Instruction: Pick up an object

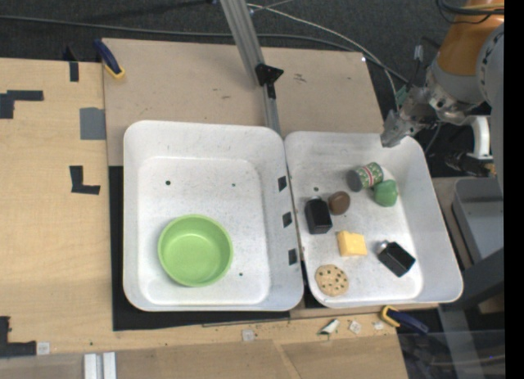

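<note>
We hover our end effector, grip state unclear, over the right bin's far rim; next, descend toward the can

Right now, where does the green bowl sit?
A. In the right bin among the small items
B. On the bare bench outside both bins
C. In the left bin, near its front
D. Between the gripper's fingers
C. The green bowl rests in the left bin, while the small items such as the cookie lie in the right bin.
</note>
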Controlling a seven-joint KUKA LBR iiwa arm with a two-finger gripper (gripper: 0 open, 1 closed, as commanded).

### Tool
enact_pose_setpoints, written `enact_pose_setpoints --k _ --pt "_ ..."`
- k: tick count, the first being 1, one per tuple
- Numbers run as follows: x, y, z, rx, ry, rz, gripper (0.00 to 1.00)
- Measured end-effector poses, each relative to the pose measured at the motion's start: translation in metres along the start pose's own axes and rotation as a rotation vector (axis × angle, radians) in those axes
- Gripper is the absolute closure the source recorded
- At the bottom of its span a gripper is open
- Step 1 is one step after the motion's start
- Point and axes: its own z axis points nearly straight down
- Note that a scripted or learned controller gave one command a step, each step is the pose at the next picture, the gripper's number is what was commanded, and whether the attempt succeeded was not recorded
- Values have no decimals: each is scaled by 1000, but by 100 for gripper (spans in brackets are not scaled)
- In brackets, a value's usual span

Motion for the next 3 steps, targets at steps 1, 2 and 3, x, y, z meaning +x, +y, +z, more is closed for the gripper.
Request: enact_pose_setpoints --k 1,2,3 --pt "0 0 0 0 0 0 0" --pt "0 0 46 6 -1 -1 0" --pt "1 -1 102 4 -1 -2 0"
